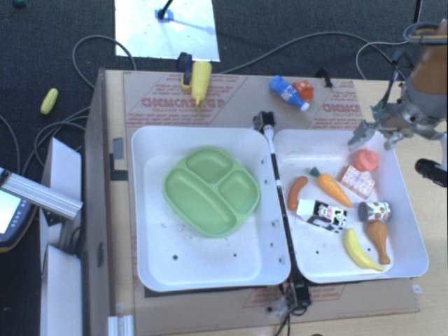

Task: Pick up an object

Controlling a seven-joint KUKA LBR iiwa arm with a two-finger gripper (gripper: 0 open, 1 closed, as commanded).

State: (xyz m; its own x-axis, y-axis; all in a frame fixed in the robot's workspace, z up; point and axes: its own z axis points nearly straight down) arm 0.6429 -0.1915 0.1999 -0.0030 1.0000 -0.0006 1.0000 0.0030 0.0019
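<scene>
The right bin [413, 257] holds several toy foods: a pink round piece [365, 160], a pink checked block [358, 181], a carrot [332, 188], a red sausage [297, 187], a black-and-white carton [322, 214], a banana [362, 250], a drumstick [379, 238] and a small patterned can [375, 211]. My gripper [378, 134] hangs over the bin's far right corner, just above the pink round piece. Its two fingers are spread apart with nothing between them.
The left bin [161, 257] holds a green divided plate [211, 190]. Behind the bins on the cardboard lie a yellow bottle [199, 80] and a blue bottle with a red piece [290, 92]. Cables run along the back, and a black clamp [266, 122] sits between the bins.
</scene>
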